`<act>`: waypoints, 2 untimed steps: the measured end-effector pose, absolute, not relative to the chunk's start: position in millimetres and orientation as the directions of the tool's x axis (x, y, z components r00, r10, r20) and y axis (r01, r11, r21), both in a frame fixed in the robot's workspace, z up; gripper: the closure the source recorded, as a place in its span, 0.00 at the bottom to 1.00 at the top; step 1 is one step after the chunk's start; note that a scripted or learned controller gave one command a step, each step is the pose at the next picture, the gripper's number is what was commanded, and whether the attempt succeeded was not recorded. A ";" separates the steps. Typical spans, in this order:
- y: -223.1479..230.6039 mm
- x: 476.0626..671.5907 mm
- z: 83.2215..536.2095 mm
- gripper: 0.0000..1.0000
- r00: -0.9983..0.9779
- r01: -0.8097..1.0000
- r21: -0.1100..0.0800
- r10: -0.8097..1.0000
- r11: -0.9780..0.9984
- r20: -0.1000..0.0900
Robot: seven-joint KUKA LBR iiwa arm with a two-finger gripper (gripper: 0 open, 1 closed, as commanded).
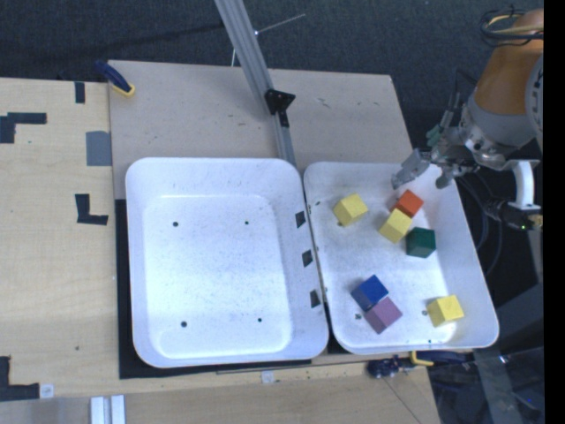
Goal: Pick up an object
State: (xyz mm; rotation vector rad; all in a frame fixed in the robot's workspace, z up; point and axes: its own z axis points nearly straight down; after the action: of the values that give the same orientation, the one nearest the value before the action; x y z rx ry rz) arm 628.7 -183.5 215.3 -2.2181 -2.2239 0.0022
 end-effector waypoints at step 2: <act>-185.7 629.4 171.3 0.00 -0.002 1.000 -0.005 1.000 0.002 -0.001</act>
State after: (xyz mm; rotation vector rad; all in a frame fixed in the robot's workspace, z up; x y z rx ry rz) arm 629.4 -185.7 171.3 -2.2174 -2.2211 0.0069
